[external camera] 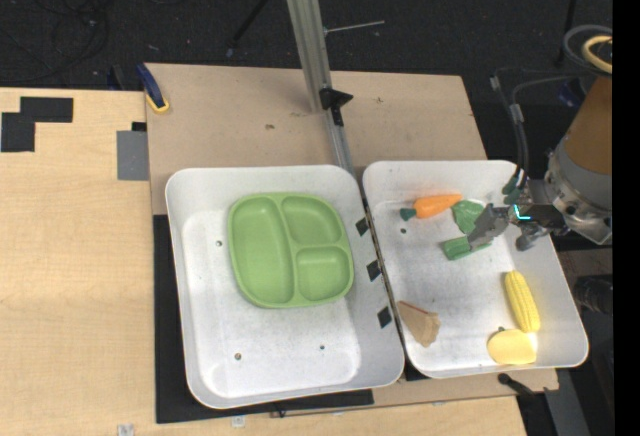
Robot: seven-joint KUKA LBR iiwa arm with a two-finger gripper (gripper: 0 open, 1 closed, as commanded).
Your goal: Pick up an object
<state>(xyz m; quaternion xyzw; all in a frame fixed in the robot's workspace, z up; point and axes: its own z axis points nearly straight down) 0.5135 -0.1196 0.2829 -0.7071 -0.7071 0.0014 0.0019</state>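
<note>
The right bin (560, 264) holds several toy foods. An orange carrot (437, 206) lies near its back. Just right of it sits a green leafy piece (466, 216), and a small green block (457, 248) lies just in front. My gripper (487, 228) reaches in from the right and hangs low over these two green pieces, its tip right by them. Whether it touches either one is not clear. A yellow corn cob (521, 300), a yellow lemon-like lump (512, 347) and a brown wedge (420, 323) lie toward the front.
The left bin (200, 324) bears a green divided plate (291, 249). A metal post (308, 44) rises behind the bins. The arm's wrist (580, 194) hangs over the right bin's right rim.
</note>
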